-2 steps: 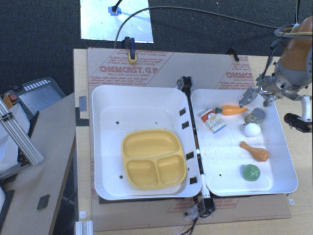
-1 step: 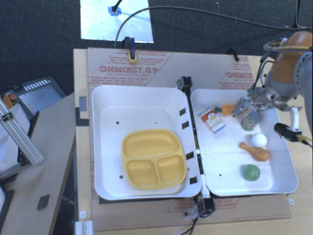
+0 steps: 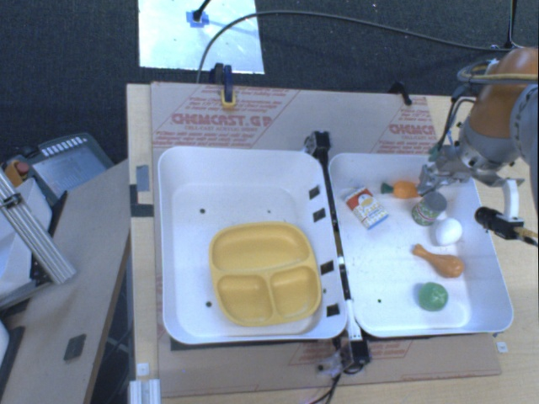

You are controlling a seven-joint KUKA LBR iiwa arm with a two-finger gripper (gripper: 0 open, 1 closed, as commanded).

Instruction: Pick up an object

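Gripper (image 3: 431, 185) hovering just above grey can (image 3: 428, 209), beside white egg (image 3: 446, 231); finger state indiscernible. Descend centred on can, avoid egg.

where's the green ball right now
The green ball lies in the right bin, near its front edge, just below the drumstick and apart from it.

Two white bins (image 3: 253, 162): one carries a yellow divided tray (image 3: 265, 272); the other (image 3: 480, 310) a red-and-white carton (image 3: 366, 207), an orange carrot (image 3: 404, 189), a grey can (image 3: 427, 211), a white egg (image 3: 446, 231), an orange-tan drumstick (image 3: 440, 261) and a green ball (image 3: 432, 296). The arm (image 3: 497, 108) is grey, banded orange. The bench (image 3: 278, 112) is tan with red lettering.
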